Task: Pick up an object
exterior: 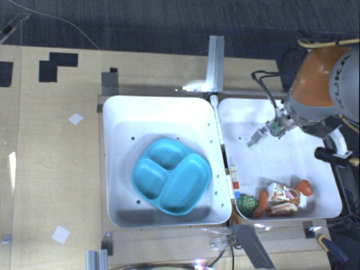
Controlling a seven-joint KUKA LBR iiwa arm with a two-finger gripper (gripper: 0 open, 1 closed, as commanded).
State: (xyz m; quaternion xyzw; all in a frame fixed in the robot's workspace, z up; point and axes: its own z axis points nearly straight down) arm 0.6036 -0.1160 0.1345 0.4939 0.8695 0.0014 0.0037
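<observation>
Left bin [112, 151]: holds a blue divided plate [171, 176].
Right bin [320, 179]: green, orange and red toy foods and a small carton [283, 198] clustered at its near edge.
Pincer [257, 138]: above the right bin's far half, nothing between its fingers; spread or pressed together, cannot tell.

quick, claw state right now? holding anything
Claw: cannot be told; it hangs over the right shallow white bin, with nothing seen in it.

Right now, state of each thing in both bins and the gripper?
Blue divided plate: upright, flat in left bin.
Toy food pile: loose at right bin near edge, untouched.
Gripper: above right bin, apart from the pile, carrying nothing visible.
</observation>
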